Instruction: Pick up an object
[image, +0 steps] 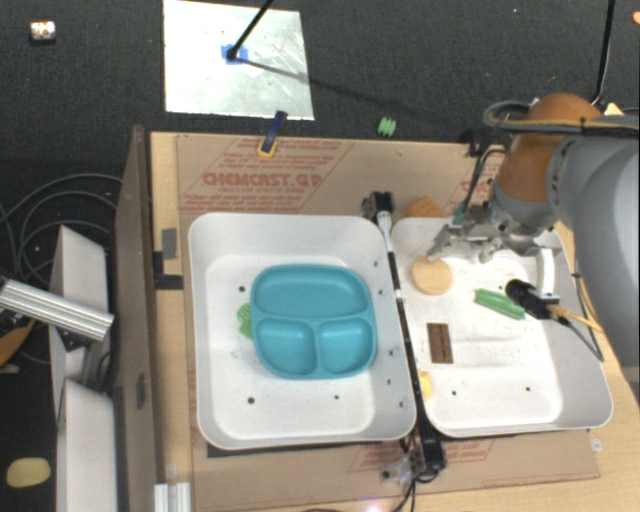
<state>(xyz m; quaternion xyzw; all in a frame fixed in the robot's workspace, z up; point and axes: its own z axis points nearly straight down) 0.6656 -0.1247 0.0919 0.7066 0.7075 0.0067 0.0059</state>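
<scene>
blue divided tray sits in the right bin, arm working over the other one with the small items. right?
Not quite. The camera view shows the blue divided tray in the left bin, not the right. The rest holds: the arm's gripper is over the right bin, which holds the small items, such as a tan round piece and a green piece.

Bright even overhead light, soft shadows, glare on the white bins (300, 235), slightly soft focus, dark surroundings
</scene>
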